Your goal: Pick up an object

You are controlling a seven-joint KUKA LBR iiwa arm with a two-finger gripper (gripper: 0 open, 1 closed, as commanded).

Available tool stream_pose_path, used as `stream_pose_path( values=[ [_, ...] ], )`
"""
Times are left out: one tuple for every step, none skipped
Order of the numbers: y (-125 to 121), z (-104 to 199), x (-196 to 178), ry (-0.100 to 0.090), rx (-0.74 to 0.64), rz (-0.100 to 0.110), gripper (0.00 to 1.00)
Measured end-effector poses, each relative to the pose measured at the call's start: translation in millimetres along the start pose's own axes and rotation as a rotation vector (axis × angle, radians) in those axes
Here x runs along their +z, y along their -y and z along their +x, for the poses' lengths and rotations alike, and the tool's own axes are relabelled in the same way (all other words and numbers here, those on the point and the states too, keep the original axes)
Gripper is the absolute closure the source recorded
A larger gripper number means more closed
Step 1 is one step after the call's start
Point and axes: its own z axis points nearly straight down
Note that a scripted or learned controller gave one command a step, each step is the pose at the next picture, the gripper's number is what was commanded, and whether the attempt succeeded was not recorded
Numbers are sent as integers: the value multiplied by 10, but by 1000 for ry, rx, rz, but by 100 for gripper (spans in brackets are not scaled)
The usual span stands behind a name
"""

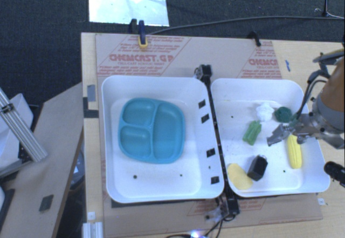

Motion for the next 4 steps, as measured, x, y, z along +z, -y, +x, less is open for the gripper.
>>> stream_pose_path(
  values=[
    [-30, 6, -67, 3, -4, -14, 0],
    [-50, 22, 560, 1, -2, -9, 0],
    [-70, -8, 1182, 2, -2, -10, 0],
    [-75, -7, 1175, 2, -2, -13, 0]
  ],
)
